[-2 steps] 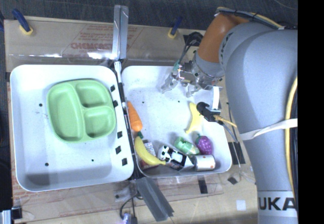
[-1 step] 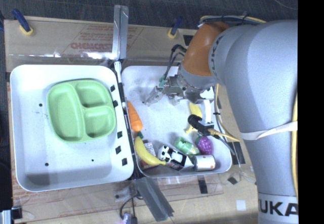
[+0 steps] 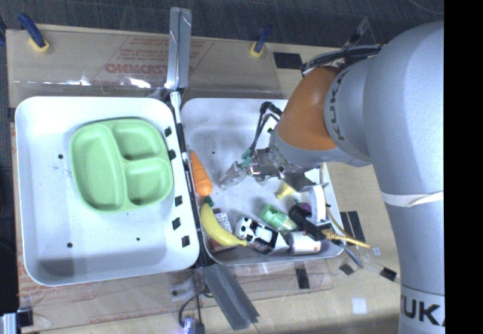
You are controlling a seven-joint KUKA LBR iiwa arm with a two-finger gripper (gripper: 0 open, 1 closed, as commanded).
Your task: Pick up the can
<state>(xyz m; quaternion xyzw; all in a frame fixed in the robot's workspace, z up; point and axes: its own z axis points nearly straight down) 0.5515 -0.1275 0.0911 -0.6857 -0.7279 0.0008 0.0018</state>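
Bright, even overhead light; white bins [image 3: 98,265] slightly washed out, soft shadows along their walls, mild blur lower right

- Pincer [image 3: 234,172] hangs low inside the right bin [image 3: 226,117].
- Carrot [image 3: 200,174] and banana [image 3: 216,228] lie along that bin's left wall.
- Green divided tray [image 3: 121,164] sits in the left bin [image 3: 45,249].

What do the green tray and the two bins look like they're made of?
Green tray: seems moulded plastic, matte pale green, with rounded compartment walls and soft sheen. Bins: probably thin white plastic, smooth and slightly glossy, with rounded corners and rolled rims. The look alone can't rule out coated metal.
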